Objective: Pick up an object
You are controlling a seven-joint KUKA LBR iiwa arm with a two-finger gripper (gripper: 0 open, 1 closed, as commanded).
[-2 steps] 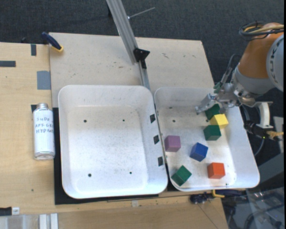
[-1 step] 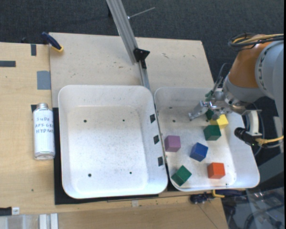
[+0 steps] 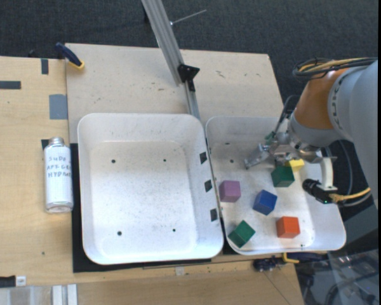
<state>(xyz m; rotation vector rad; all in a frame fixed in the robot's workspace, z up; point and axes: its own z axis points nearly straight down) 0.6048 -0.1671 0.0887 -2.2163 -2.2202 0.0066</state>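
The arm (image 3: 343, 100) is reaching into the right bin (image 3: 241, 132), its gripper (image 3: 274, 152) hovering near the far edge just beside a green cube (image 3: 282, 176); whether it is open cannot be told. The cube is looking light, rigid and smooth, best pinched across two flat opposite faces.

A pale wooden bench (image 3: 146, 81) fills most of the frame. Two shallow white bins sit on it side by side, the left bin (image 3: 89, 170) and the right bin (image 3: 330, 230). At the left edge lies a white spray can (image 3: 58, 174), with a blue-and-yellow clamp (image 3: 70, 54) at upper left.
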